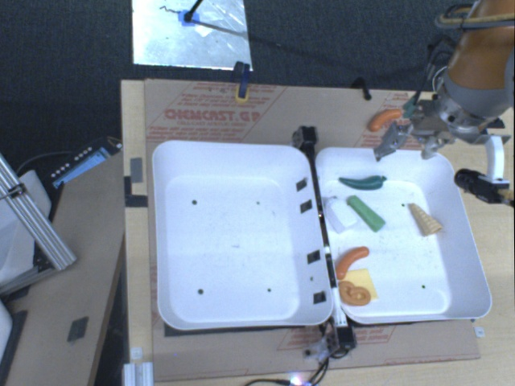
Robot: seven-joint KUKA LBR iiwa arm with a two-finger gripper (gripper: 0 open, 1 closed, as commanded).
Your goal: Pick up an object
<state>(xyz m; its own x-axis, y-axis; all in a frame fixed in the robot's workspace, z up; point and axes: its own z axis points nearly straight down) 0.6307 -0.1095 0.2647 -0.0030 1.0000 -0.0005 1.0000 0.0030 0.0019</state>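
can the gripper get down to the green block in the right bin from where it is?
Probably yes. The gripper hangs over the right bin's far edge, and the green block lies flat with open floor around it. The dark green pepper sits close by, apart from it.

The right bin held a dark green pepper at its far side, a light green block lying diagonally just nearer, a tan cone to the right, and an orange sausage beside a yellow slice near-left.

An orange piece lay beyond the far rim.
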